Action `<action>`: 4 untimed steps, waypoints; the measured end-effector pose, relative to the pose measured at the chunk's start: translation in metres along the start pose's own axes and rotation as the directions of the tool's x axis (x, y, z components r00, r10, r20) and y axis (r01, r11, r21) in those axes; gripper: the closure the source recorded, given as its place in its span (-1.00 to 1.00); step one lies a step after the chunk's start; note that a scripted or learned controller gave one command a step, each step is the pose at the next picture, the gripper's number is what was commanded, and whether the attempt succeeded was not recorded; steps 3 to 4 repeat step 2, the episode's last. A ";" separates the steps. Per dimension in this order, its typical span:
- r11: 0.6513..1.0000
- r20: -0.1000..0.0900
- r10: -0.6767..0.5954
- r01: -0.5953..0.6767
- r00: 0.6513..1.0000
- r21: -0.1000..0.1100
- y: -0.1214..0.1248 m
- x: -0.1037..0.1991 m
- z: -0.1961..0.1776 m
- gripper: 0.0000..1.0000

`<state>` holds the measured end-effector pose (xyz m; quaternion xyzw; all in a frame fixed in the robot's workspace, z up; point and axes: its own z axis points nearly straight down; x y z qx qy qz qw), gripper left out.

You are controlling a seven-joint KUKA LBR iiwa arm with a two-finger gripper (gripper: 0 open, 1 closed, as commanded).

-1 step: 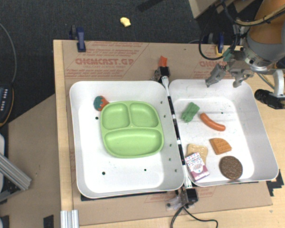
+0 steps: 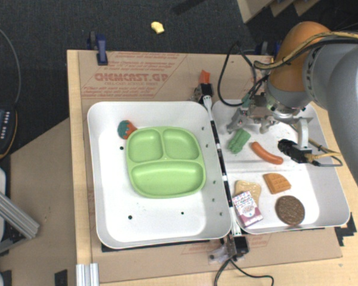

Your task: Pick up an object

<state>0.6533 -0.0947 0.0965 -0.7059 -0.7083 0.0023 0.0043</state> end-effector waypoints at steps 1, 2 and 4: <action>1.000 0.002 0.005 -0.005 1.000 -0.004 -0.033 -0.013 0.013 -1.00; 1.000 0.003 0.005 -0.005 1.000 -0.012 -0.030 -0.012 0.001 1.00; 1.000 0.003 0.005 -0.005 1.000 -0.012 -0.030 -0.012 0.001 1.00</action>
